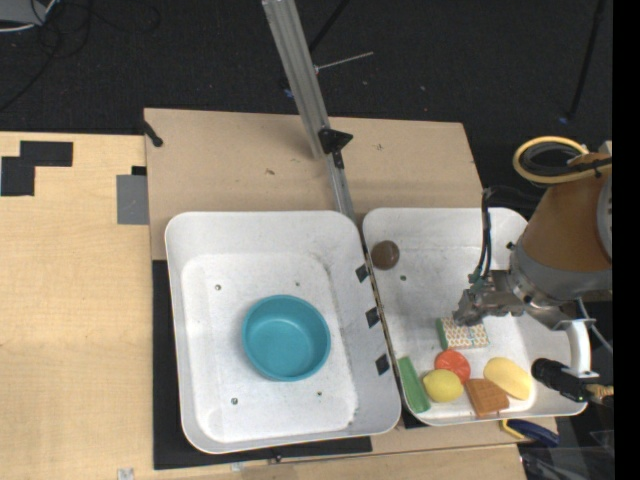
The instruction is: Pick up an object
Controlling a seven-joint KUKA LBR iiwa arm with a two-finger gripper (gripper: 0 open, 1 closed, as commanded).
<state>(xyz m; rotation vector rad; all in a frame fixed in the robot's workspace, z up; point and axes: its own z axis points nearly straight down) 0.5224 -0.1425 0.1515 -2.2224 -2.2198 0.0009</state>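
Observation:
My gripper reaches down into the right bin from the right, just above a small patterned sponge-like block. Near the front of that bin lie a red ball, a yellow lemon, a yellow oblong piece, a brown slice and a green stick. A brown ball rests near the bin's back left. The fingertips are too small and dark to read.
The left bin holds a teal bowl. A metal rail slants up from between the bins. The arm's orange band and cables hang over the right bin's right side.

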